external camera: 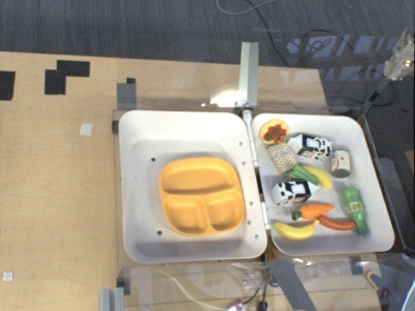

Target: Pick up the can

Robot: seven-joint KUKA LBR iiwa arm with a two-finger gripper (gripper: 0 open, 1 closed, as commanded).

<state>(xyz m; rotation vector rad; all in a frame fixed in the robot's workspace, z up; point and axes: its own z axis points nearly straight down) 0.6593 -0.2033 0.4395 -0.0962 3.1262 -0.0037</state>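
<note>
A small part of the robot arm (402,58) shows at the upper right edge, above the blue-grey carpet. It is pale, whitish grey with a faint cream tint, and has an angular, blocky outline with a lighter top face and darker shaded undersides. It is blurred and small, so screws, cables, markings and the orange band cannot be made out.

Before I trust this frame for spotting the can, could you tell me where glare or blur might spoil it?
Camera view: a bright glare patch sits on the bench above the left bin; the can in the right bin is small and soft, its label unreadable; lighting is even, shadows faint.
</note>
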